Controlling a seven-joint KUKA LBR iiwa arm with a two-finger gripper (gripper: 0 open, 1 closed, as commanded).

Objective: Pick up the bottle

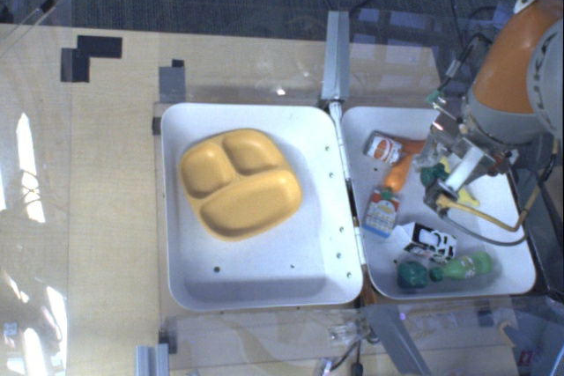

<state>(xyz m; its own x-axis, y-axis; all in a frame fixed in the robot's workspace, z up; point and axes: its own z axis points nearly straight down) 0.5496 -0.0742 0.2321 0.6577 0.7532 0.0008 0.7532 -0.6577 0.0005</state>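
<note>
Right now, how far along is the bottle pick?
Done: the arm is over the right white bin, its gripper low near the bin's middle. In hand: nothing that I can see between the fingers. Left: the whole grasp and lift. The green plastic bottle lies on its side at the bin's near edge, apart from the gripper, beside a small black-and-white item.

A yellow three-compartment tray lies in the left bin. Right of that tray, in the right bin, lie a small can, a carton, and a black-and-white card. Both bins rest on the worktop.
</note>
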